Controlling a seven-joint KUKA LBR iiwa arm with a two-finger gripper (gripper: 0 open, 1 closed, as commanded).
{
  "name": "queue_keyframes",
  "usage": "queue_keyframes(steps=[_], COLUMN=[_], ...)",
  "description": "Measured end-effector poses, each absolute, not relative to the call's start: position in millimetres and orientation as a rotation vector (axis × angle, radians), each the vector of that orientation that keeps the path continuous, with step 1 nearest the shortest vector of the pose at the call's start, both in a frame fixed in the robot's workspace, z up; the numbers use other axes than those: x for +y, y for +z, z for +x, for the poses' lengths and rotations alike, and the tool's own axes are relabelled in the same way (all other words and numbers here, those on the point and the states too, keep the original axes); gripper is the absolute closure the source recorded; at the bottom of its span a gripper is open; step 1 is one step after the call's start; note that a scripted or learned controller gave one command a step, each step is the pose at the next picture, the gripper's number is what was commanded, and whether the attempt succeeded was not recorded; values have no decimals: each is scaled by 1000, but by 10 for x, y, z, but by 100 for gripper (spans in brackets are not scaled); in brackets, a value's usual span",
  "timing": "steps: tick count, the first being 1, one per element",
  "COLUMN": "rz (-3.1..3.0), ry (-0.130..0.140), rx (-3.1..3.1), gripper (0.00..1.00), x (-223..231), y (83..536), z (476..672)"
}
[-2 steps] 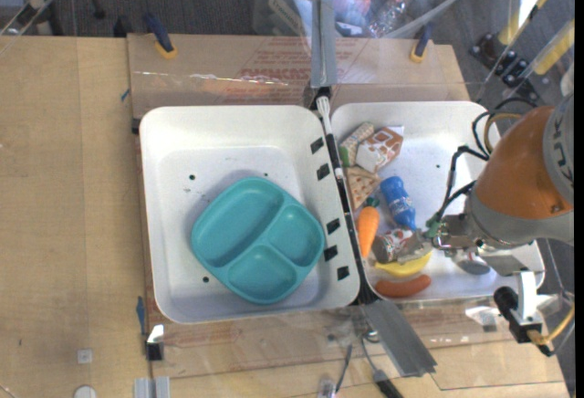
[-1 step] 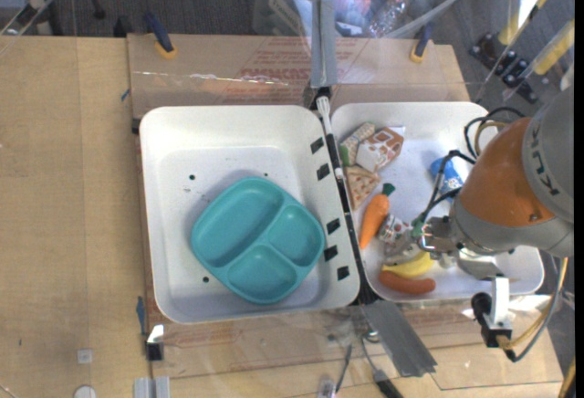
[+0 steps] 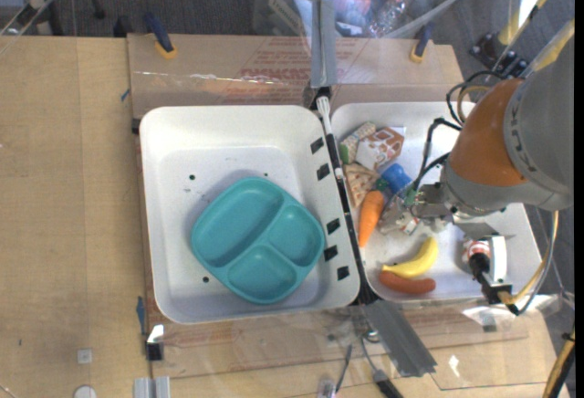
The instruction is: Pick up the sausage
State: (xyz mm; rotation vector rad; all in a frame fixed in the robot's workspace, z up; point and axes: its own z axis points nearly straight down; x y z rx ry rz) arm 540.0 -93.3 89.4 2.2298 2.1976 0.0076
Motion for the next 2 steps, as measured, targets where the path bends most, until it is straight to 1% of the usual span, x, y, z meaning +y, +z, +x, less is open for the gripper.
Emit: queue_keyframes(steps=[1, 2], rz=[2132, 2204], ry=[6, 2], rx=[2293, 2229], gripper=[0, 0], x=[-1028, -1027], y=[897, 893], z=[5929, 6124])
